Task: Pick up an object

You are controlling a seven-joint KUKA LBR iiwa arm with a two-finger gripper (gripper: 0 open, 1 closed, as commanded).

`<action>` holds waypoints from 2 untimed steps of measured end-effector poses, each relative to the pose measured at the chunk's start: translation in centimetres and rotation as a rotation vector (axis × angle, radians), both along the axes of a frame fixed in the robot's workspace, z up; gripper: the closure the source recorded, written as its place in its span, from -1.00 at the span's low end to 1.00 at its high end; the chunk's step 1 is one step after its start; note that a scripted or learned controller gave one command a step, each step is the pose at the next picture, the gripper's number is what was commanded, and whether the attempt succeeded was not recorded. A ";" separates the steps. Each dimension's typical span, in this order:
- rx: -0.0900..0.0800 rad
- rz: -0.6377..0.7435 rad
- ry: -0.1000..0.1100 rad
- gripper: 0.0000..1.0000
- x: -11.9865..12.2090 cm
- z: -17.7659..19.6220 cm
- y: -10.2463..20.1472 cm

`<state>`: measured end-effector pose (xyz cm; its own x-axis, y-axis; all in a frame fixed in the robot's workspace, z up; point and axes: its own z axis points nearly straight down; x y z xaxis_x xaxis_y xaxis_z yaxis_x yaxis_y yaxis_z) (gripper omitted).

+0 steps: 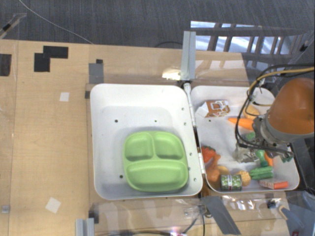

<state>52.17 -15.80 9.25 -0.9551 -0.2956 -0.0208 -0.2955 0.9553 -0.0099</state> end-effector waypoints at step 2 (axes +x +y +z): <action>0.006 -0.169 0.017 -1.00 13.9 -0.3 5.2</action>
